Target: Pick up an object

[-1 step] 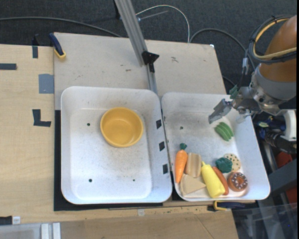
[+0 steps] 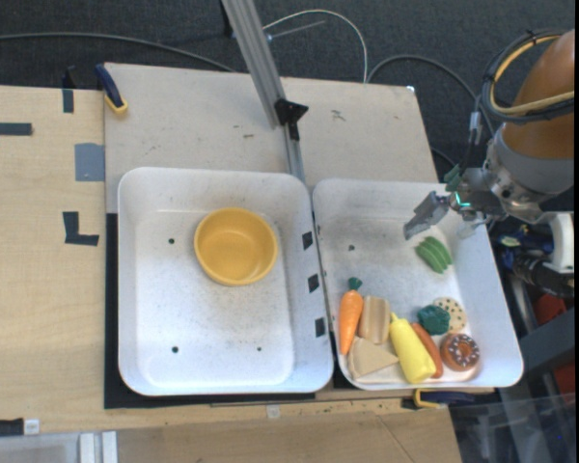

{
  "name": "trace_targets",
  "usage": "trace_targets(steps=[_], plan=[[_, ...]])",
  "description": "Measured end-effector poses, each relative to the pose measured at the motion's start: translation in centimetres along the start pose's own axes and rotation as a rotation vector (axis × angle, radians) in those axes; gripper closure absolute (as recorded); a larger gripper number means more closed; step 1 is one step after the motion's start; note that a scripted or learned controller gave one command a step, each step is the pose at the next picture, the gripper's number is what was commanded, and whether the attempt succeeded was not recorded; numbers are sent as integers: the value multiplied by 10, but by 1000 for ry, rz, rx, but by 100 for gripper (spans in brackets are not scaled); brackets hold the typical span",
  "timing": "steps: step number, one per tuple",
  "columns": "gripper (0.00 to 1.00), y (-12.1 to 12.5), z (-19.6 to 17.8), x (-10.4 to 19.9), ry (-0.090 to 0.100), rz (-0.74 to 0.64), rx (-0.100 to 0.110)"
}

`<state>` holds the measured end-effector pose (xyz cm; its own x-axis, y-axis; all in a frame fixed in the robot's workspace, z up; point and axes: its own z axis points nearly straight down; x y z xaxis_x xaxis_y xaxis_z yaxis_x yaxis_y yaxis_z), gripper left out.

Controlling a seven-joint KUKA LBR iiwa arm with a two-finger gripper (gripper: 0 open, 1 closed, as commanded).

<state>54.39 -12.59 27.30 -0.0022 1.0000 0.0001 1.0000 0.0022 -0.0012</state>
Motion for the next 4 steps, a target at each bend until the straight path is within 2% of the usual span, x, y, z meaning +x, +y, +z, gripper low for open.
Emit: trace_targets(steps=[3,4], plan=[[0,8,179,5,0,1,7],[100,9,166,6,1,-1,3]])
